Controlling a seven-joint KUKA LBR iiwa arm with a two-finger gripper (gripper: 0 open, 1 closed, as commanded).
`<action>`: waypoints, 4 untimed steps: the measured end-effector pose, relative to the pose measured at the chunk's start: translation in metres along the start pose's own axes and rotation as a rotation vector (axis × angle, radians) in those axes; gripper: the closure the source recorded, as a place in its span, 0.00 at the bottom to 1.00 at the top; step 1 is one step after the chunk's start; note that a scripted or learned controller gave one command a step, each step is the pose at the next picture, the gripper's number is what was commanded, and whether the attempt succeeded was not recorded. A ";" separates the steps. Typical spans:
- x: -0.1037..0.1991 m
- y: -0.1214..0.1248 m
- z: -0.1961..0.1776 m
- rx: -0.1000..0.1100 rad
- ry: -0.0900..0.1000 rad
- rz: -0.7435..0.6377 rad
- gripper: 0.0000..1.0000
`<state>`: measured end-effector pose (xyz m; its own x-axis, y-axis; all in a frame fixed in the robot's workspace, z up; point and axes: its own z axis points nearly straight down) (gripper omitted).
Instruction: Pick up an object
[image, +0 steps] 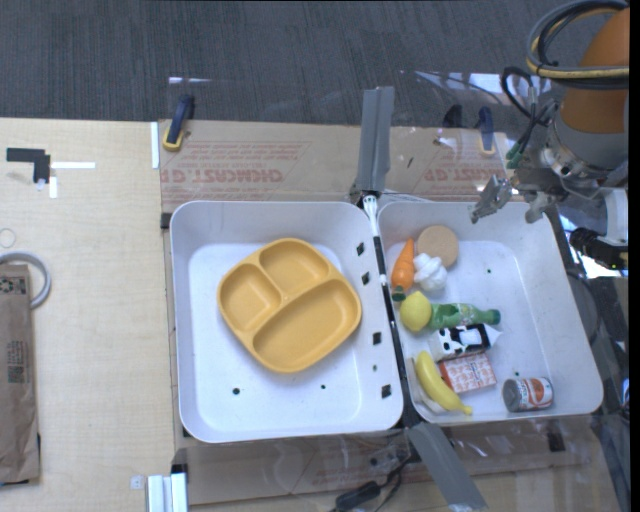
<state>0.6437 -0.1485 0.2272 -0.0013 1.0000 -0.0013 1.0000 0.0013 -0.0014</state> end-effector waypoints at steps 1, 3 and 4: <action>0.041 0.015 0.115 -0.002 0.000 -0.224 0.00; 0.043 0.016 0.124 -0.005 -0.001 -0.200 1.00; 0.155 -0.022 0.035 -0.002 0.000 -0.196 1.00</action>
